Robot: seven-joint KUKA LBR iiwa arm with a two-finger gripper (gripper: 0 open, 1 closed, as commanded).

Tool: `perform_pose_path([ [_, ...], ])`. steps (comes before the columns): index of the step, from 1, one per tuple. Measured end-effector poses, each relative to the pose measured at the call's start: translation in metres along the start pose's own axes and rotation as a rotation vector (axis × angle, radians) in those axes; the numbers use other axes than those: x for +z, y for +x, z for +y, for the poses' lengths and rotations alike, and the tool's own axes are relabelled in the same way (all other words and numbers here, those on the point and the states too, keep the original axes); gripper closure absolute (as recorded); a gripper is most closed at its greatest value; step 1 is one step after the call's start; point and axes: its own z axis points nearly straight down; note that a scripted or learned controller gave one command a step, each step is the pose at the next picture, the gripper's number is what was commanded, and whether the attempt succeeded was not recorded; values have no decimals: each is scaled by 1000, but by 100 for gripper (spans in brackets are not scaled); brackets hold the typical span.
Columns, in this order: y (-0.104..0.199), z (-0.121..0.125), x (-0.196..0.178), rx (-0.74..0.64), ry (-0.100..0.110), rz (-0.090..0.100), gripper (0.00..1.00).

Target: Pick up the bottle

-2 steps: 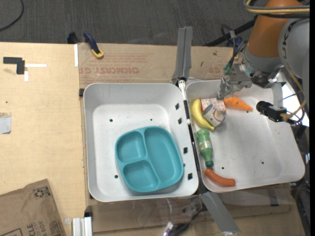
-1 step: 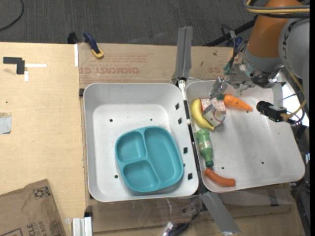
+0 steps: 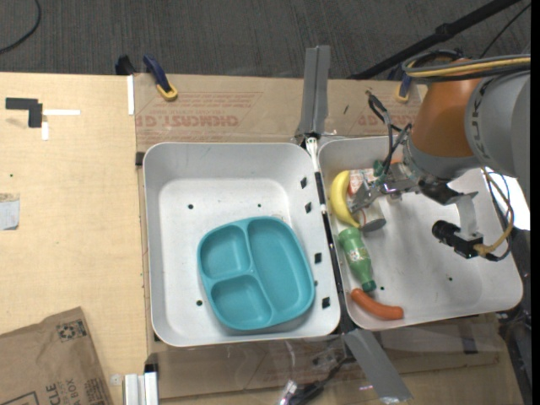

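The arm (image 3: 472,116) enters from the right edge of the frame, with its orange band at upper right above the right bin (image 3: 472,289). The gripper (image 3: 371,199) is lowered into the upper left part of the right bin, beside the banana (image 3: 339,199). Whether it is open, closed, or gripping anything cannot be determined; the view is too cluttered at that spot.

The bottle (image 3: 358,257) is green with a pale label. It lies on its side on the floor of the right bin, close to the bin's left wall, just below the gripper and the banana. Its upper end is near the gripper; contact cannot be confirmed.

A hot dog (image 3: 375,307), red-orange, lies at the lower left of the right bin, just below the bottle.

The left bin (image 3: 169,226) occupies the centre of the frame. It holds a teal divided plate (image 3: 253,272) with three compartments, positioned toward the bin's lower right.

A cardboard box (image 3: 51,365) sits at the lower left corner of the frame, on the bench (image 3: 67,209).
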Motion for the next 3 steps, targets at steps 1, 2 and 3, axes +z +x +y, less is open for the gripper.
perform_pose_path([
  [1, 8, -40, 3, 31, -14, -3, 0],
  [2, 11, -83, 3, 176, -17, -1, 0],
  [3, 23, -121, 5, 245, -12, -2, 0],
])
